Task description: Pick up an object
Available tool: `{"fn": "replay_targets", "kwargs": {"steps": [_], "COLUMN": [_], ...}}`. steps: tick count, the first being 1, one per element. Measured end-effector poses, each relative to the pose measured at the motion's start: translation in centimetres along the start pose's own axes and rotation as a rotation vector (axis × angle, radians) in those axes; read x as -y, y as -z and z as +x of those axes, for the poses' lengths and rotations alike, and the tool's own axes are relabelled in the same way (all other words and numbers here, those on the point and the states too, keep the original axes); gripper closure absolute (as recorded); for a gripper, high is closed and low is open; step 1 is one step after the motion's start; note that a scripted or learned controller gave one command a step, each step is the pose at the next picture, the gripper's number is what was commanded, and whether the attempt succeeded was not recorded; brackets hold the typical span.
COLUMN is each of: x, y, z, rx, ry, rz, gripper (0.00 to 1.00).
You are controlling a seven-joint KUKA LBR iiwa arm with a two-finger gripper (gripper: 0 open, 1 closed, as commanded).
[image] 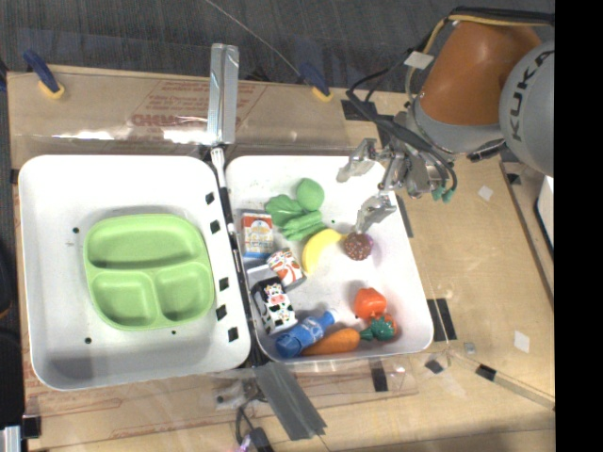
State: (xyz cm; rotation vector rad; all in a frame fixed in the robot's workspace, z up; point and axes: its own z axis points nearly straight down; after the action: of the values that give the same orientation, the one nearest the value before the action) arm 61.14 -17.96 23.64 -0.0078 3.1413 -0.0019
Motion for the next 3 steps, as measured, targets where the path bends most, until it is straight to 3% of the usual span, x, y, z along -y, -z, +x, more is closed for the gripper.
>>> {"fn": "replay_targets", "kwargs": {"steps": [1, 2, 3], "x": [-1.6, -6.1, -6.6], "y": [-13.3, -13.7, -12.5], "z": [1.4, 1.6, 1.3], "rx": [0.001, 0.02, 0.028], "ry": [0.089, 0.074, 0.079], "rz": [-0.002, 0.023, 0.016], "gripper": [0.0, 0.0, 1.0]}}
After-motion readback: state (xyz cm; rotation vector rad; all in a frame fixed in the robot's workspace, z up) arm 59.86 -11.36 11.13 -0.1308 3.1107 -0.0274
